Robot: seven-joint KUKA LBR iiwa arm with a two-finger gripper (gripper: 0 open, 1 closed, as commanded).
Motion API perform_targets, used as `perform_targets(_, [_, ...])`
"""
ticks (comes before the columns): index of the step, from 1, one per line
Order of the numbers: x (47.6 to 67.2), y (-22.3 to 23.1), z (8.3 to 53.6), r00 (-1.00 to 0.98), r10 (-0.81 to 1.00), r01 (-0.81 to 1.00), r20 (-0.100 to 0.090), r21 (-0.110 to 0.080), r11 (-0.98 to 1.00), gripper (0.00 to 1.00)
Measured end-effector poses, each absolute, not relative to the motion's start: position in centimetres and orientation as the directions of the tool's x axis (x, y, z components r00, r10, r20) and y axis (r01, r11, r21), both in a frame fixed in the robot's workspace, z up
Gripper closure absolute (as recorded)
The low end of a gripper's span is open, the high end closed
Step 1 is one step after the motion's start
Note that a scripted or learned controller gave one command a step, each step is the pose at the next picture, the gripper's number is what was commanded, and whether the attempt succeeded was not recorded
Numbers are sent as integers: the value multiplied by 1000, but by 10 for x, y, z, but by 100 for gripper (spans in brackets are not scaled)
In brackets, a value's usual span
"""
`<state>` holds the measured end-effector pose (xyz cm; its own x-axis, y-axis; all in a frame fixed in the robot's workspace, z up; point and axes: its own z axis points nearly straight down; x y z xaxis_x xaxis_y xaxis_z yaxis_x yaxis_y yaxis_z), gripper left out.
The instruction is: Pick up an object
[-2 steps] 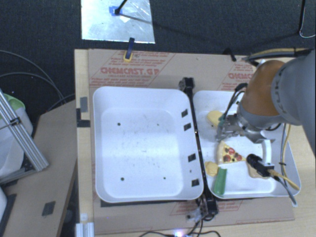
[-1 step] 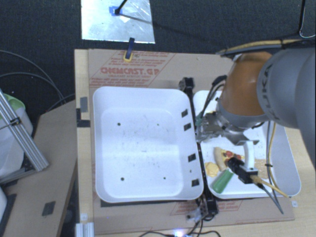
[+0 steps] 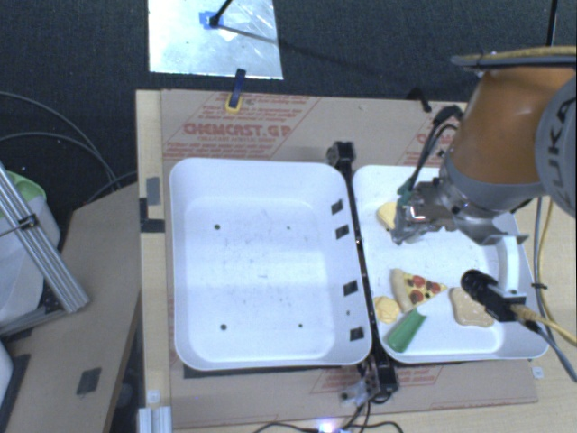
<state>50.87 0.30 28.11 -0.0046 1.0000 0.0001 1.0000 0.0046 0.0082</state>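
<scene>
Single overhead slanted view of table [image 3: 297, 115] with two white bins side by side. Left bin [image 3: 261, 264] bare of objects; right bin [image 3: 451, 348] holding several small toy-food pieces. Claw [image 3: 407, 224] poised low over far-left part of right bin, just beside or touching a pale yellow piece [image 3: 387, 213] near dividing wall; contact not resolvable. Claw state: cannot tell, tips merged with dark wrist hardware and cabling. Nothing seen gripped.

Other candidates, toward near edge of right bin: pizza slice [image 3: 418, 287] at middle; small yellow piece [image 3: 387, 309] by dividing wall; green piece [image 3: 407, 329] just beside it at near-left corner; tan cookie-like piece [image 3: 470, 308] toward right, partly under a black cable connector [image 3: 485, 294].

Judged step: approach to grasp of pale yellow piece. For a clean pick: centre over piece before descent, keep clear of dividing wall, descend straight, close only once piece lies between tips, lift vertically. Likely risks: piece pushed against wall, tip catching bin rim, shallow grip on a rounded surface slipping on lift.
</scene>
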Motion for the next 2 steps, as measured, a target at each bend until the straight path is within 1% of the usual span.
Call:
perform_targets(1, [486, 72, 252, -11, 1000, 1000, 3, 0, 11, 100])
perform_targets(2, [486, 91, 180, -3, 1000, 1000, 0, -5, 3, 100])
